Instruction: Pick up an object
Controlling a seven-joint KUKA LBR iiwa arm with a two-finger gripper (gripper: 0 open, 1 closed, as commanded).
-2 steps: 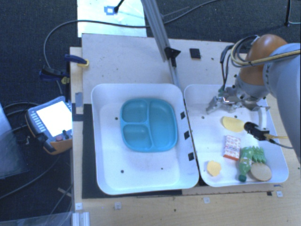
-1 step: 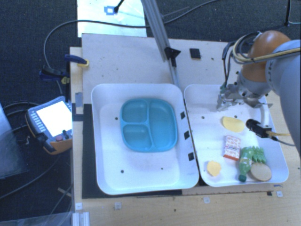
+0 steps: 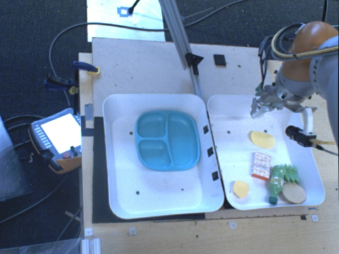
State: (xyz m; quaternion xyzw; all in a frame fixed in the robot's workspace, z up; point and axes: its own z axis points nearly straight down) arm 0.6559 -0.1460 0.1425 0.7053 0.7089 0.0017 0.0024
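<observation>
From the overhead camera view, my end effector [image 3: 263, 106] hangs over the back of the right bin [image 3: 228, 115], carrying nothing; whether it stands wide or narrow I cannot tell at this size. The things I might pick lie nearer the front of that bin: a yellow slice [image 3: 262, 139] just in front of me, then a small printed box [image 3: 261, 165], a green bottle [image 3: 276, 183] touching a round tan disc [image 3: 293, 193], and a second yellow piece [image 3: 241, 189]. The left bin [image 3: 119, 194] holds a blue divided plate [image 3: 168, 140]. I judge the yellow slice the best target: closest, lying apart. I should centre above it and descend straight.
</observation>
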